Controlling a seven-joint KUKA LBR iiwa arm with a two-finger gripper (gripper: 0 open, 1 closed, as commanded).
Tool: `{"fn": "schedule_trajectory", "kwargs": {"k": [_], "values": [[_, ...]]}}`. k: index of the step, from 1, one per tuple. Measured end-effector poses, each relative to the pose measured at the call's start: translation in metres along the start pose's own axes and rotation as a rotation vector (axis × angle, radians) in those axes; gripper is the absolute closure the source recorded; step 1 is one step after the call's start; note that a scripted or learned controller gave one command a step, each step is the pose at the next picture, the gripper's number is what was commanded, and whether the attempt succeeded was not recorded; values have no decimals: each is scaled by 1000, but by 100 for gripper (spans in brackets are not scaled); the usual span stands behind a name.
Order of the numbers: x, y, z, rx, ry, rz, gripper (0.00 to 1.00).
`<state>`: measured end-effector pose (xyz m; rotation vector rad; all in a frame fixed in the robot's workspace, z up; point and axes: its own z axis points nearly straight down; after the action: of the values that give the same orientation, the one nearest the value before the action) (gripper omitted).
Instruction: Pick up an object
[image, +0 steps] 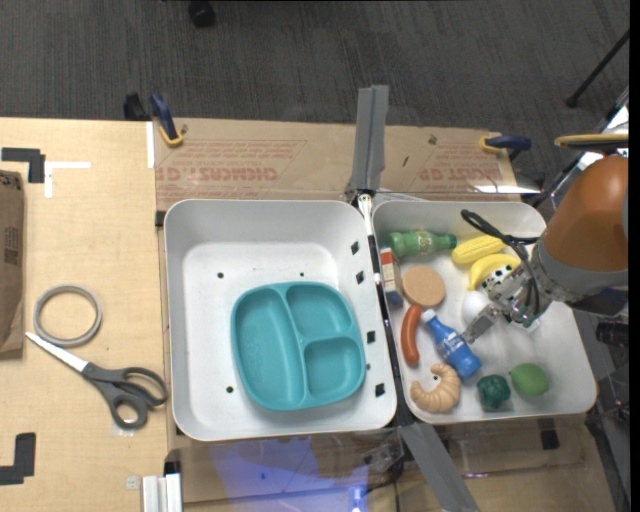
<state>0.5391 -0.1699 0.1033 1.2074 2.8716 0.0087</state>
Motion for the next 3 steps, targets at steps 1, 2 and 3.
{"fn": "schedule_trajectory", "kwargs": {"k": [1, 2, 3], "values": [[64, -5, 8, 16, 21, 66, 0], [-6, 1, 11, 18, 19, 205, 0], [-89, 67, -11, 21, 32, 444, 0]]}}
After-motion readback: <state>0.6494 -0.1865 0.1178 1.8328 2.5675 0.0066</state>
